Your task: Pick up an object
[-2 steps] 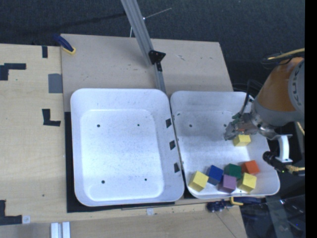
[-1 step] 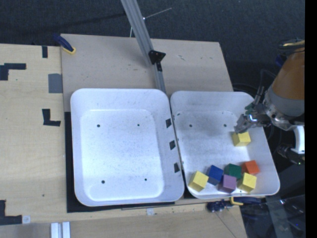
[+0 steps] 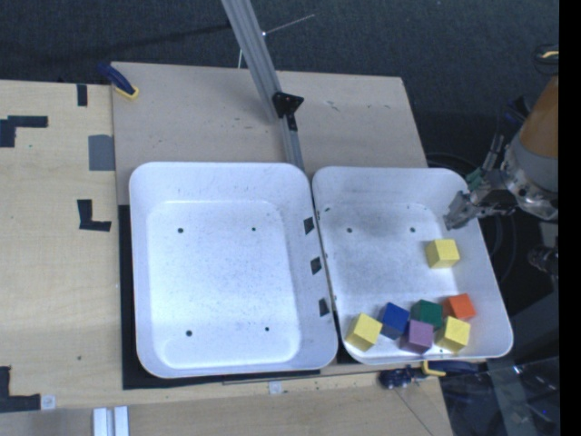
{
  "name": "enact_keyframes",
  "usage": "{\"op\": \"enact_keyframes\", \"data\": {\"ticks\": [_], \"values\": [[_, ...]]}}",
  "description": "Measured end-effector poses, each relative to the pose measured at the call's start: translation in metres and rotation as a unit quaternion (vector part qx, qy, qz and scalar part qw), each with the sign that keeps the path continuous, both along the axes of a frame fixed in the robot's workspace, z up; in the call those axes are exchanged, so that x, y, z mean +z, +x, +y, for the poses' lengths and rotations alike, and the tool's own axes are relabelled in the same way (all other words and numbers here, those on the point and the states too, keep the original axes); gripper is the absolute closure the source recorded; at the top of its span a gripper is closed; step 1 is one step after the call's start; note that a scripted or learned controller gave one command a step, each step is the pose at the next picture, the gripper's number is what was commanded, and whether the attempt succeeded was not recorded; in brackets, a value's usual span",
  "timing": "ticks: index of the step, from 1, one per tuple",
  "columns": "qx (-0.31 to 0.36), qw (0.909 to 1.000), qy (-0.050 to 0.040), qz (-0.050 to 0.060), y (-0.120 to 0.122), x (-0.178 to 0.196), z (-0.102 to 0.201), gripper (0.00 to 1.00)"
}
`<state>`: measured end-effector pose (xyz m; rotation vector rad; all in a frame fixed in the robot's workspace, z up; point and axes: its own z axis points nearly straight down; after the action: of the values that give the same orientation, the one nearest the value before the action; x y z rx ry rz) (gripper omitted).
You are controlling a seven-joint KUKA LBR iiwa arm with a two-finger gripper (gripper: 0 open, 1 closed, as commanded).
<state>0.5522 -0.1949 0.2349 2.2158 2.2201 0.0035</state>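
Note:
The right bin holds several small blocks. A yellow block lies alone near its right wall. Along the front wall sit another yellow block, a blue block, a green block, a purple block, an orange block and a yellow block. My gripper hangs over the bin's right rim, just above and right of the lone yellow block. Nothing shows between its fingers.
The left bin stands beside the right one. A slanted grey metal pole with a black clamp runs down to the gap between the bins. A blue and yellow tool lies on the bench at the back left.

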Motion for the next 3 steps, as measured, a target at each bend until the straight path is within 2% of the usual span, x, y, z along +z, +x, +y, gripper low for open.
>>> {"op": "enact_keyframes", "data": {"ticks": [1,2,3], "values": [[0.0,1.0,0.0007,0.002,0.001,0.02,0.001,1.0],[0.002,1.0,0.0015,0.003,0.003,0.006,0.059,1.0],[0.002,1.0,0.0019,0.003,0.005,0.012,0.107,1.0]]}}
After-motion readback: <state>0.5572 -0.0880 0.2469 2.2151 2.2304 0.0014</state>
